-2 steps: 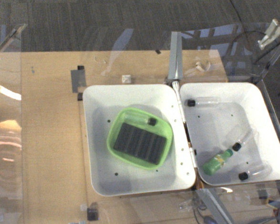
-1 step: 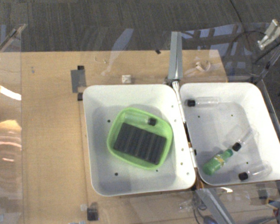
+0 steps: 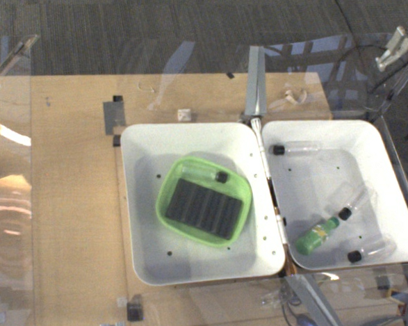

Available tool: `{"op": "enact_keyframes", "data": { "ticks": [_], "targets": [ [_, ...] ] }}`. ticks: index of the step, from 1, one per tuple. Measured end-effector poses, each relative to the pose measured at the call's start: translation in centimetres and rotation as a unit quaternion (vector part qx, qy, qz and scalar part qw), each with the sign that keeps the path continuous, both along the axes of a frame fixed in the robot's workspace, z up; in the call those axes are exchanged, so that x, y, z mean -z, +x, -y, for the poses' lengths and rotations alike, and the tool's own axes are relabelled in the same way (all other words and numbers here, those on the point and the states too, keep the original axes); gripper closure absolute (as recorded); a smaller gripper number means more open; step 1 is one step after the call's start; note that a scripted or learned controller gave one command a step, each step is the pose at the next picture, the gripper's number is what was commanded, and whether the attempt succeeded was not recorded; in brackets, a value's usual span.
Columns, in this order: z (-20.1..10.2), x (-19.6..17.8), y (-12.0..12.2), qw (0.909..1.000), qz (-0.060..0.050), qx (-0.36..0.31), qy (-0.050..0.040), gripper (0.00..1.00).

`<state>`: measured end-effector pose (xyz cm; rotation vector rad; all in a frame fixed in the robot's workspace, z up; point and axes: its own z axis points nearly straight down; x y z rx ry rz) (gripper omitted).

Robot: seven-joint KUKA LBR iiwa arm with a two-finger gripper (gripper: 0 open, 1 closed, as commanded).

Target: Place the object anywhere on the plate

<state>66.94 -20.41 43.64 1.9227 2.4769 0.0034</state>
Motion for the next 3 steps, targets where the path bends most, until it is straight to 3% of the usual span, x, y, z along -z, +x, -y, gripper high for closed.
{"op": "enact_keyframes", "data": {
  "ticks": [2, 3],
  "targets": [
    [-0.09, 0.05, 0.03, 0.9998, -0.001, -0.020, -0.0002, 0.00],
    [0.00, 0.01, 0.00, 0.9997, 0.000, 0.025, 0.0001, 0.00]
  ]
}}
